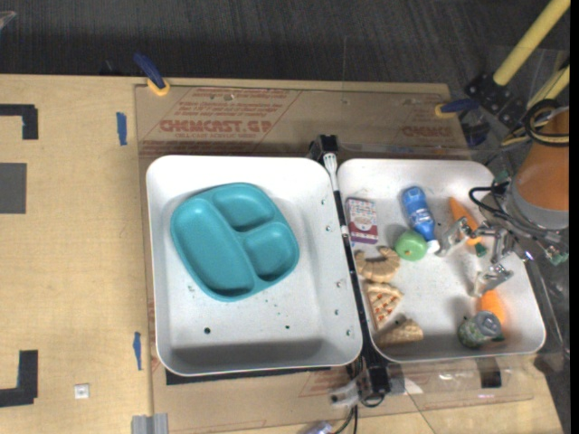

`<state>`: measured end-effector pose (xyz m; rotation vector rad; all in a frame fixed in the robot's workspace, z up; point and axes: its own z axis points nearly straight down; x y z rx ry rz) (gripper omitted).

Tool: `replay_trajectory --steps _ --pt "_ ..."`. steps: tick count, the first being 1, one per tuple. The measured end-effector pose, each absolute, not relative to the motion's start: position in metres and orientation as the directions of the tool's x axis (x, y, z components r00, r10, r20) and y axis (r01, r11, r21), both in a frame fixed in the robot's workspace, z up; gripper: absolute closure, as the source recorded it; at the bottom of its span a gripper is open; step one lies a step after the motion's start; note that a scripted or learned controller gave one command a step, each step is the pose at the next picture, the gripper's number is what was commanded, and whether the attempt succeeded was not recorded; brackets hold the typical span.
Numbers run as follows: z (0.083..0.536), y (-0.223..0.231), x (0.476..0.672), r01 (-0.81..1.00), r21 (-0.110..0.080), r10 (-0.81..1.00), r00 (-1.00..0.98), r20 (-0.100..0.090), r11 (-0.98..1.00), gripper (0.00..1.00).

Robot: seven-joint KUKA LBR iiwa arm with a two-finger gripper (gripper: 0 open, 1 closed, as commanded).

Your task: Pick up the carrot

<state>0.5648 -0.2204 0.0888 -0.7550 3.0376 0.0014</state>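
One carrot (493,302) lies near the right bin's (425,171) lower right corner, beside a dark green lump (478,330). Just above it hangs the gripper (486,262), its metal fingers parted and clamped on nothing, the grey arm (541,184) reaching in from the right, orange band showing. The left bin (237,351) bears a teal tray (235,239).

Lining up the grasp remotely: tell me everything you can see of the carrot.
The carrot is a small orange piece, smooth like toy plastic, lying in the right bin near its lower right corner. Its upper end sits under the gripper, so its full length is hidden. Just below it, close or touching, lies a round grey-green item. Whether it is gripped cannot be told.
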Motion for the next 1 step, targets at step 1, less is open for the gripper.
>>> replay_trajectory --steps 1 --pt "0.0896 -0.2184 0.4979 -0.461 -0.004 -0.461 -0.887 -0.016 0.887 0.0"
